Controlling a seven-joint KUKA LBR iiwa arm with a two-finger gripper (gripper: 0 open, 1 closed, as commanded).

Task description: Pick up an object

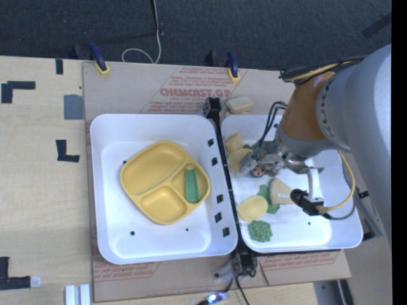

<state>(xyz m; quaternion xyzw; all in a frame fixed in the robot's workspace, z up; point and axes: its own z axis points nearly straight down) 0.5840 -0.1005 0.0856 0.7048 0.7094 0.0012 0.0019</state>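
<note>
The end effector (259,165) hangs low in the right bin (343,237), its grip state impossible to tell. Pale yellow toy food (252,207) lies at its six o'clock, green broccoli (260,231) beyond. A yellow divided plate (152,170) carrying a green cylinder (191,185) sits in the left bin (108,234).

Grey arm (372,100), orange wrist band (305,107), black and yellow cables.

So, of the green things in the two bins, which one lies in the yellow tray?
The long green piece, alone in the yellow tray's right compartment, left bin. The bumpy green one lies in the right bin.
</note>
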